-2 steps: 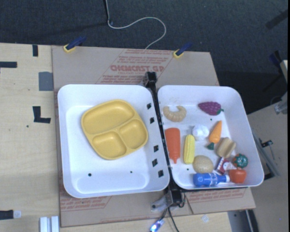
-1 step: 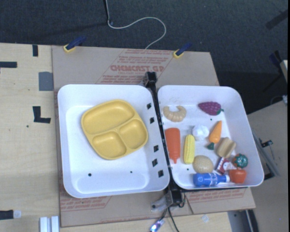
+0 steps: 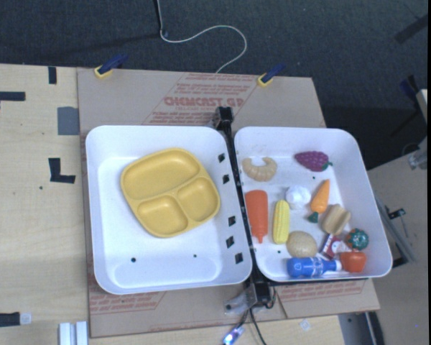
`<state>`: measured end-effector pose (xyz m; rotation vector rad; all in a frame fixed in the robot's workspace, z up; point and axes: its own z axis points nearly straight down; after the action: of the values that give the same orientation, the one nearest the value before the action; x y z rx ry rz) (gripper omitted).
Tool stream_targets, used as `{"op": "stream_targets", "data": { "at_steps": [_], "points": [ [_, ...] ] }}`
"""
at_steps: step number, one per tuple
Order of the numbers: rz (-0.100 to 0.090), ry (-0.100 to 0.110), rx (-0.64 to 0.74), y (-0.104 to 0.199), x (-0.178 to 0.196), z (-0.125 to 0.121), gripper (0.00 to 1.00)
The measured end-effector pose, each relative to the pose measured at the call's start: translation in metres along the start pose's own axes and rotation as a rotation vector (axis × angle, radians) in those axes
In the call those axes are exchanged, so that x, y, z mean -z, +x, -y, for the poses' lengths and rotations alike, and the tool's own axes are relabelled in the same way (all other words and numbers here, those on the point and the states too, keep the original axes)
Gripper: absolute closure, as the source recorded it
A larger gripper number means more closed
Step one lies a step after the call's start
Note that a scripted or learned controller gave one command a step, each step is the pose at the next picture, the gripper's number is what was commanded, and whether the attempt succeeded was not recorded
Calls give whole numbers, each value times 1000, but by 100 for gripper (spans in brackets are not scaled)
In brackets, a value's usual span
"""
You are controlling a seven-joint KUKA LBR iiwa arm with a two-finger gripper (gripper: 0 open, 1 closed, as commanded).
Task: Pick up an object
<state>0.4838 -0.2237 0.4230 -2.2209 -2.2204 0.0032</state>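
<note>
You see the toy foods lying in the right bin (image 3: 359,157): an orange carrot (image 3: 256,215) just beside a yellow corn cob (image 3: 281,221), purple grapes (image 3: 312,160) and a blue bottle (image 3: 312,267). A yellow divided plate (image 3: 171,192) sits in the left bin (image 3: 100,192). You cannot tell whether the pincer is spread or pressed together.

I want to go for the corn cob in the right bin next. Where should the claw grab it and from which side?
Grip the corn cob across its middle, coming straight down. It lies flat, long axis running near to far, so close across its narrow width. The orange carrot lies parallel close on its left, so that finger has a narrow gap; the right side looks freer.
</note>
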Motion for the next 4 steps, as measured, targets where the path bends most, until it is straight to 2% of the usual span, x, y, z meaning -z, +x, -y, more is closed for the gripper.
{"op": "stream_targets", "data": {
  "at_steps": [1,2,3,4],
  "points": [
    [1,-6,2,0,36,0,100],
    [-1,2,0,0,-4,0,100],
    [1,-5,2,0,33,0,100],
    [0,1,0,0,-7,0,100]
  ]
}}
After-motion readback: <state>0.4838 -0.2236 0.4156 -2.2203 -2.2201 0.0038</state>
